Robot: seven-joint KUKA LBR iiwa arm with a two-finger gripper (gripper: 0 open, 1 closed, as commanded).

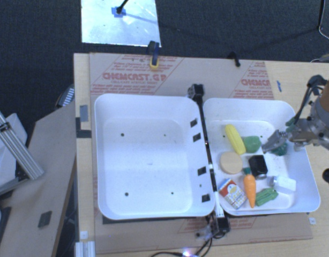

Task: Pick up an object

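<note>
We see even, bright overhead light; glare on metal plate (120, 14) at top; soft shadows; slightly grainy, soft focus.

Both bins (148, 111) are looking like smooth white plastic w/ a slight sheen. Board (207, 71) under them is showing as matt brown cardboard w/ red print. Bench (52, 159) is reading as pale wood, matt. Floor (36, 36) is looking like dark rough carpet. Plate (121, 28) at top is shining like brushed metal. Rail (14, 149) at left is looking like bare aluminium, semi-gloss. Corn (234, 138), carrot (250, 189) & green toy (252, 143) are looking like smooth moulded plastic, slightly glossy. Black block (258, 165) is looking matt. Carton (233, 193) is showing printed, paper-like faces. Gripper (275, 142) is looking like grey metal, dull.
</note>
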